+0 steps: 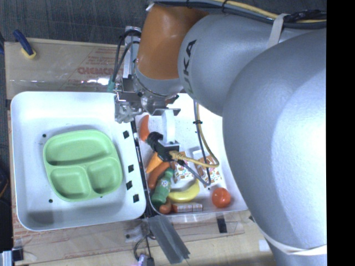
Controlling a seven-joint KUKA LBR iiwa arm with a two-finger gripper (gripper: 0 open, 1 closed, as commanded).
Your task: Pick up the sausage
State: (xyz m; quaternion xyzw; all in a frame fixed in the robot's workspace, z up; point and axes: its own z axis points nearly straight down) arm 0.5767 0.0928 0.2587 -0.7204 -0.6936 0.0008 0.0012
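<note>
On the bench (55, 60), two white bins are sitting side by side. The left bin (28, 121) is holding a green plate (83, 162) with three compartments, lying flat near the bin's middle.

The arm (238, 93) is reaching in from the right and is covering most of the right bin (213, 134). Its orange band is sitting over the far end of the wall between the two bins. The gripper (137, 114) is hanging below that band, at the far left corner of the right bin, just beside the dividing wall. How far the gripper is open cannot be told, and no item is showing in its grasp.

The sausage (159, 174), a reddish-brown elongated item, is lying at a slant in the near left part of the right bin, well apart from the gripper. It is touching a carrot (152, 164) on its far side and a green bottle (162, 190) on its near side. A banana (186, 194) is lying just right of the bottle, and a tomato (221, 197) is resting near the banana's right end.
</note>
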